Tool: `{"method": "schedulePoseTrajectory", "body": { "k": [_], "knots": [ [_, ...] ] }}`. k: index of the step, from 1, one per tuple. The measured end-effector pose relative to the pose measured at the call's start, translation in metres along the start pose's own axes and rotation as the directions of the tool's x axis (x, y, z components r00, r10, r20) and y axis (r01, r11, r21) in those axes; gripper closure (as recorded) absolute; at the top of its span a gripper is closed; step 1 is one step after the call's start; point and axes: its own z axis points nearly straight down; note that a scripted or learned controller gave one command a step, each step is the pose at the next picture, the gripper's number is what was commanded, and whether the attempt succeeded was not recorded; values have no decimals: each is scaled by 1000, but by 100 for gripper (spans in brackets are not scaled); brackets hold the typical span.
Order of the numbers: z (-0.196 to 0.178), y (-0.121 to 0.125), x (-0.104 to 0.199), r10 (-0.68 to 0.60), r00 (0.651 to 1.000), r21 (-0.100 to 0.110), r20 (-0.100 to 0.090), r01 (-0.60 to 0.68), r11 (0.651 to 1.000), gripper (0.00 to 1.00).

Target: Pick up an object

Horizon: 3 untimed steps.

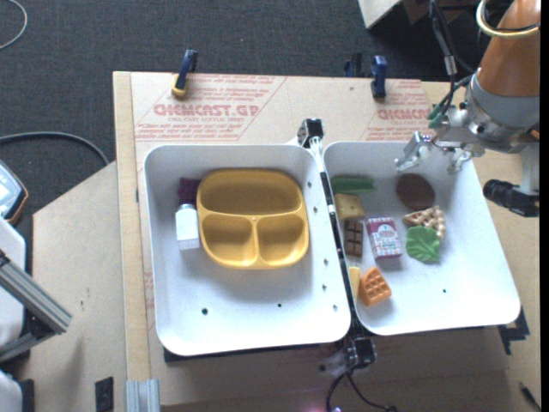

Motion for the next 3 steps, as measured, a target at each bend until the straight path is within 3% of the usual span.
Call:
{"method": "schedulePoseTrajectory", "body": {
  "k": [1, 3],
  "knots": [
    [-8, 2, 0, -2, 1000, -14, 2, 2, 1000, 0],
    [102, 3, 8, -3, 1000, -9, 1, 3, 1000, 0]
  ]
}}
